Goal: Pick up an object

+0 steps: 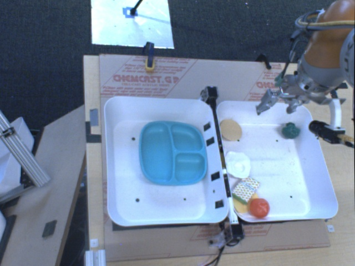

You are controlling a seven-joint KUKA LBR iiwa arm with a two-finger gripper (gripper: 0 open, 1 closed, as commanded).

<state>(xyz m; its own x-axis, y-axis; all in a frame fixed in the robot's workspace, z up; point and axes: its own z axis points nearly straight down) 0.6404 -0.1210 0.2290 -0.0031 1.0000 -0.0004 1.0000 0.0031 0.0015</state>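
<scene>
Claw (280,101), fingers spread and holding nothing, hangs over the right bin's (310,187) far edge; nearest item (small green lump (290,130)) lies just toward the viewer.

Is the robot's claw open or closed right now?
Open. The two-finger gripper hangs over the back of the right white bin, its two fingers spread apart with bare space between them, holding nothing.

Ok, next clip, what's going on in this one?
A grey robot arm reaches in from the right, its hand open above the far edge of the right bin, holding nothing. That bin holds a dark green toy, a tan disc, a fried egg, a checkered piece and a tomato. A blue divided plate sits in the left bin.
</scene>
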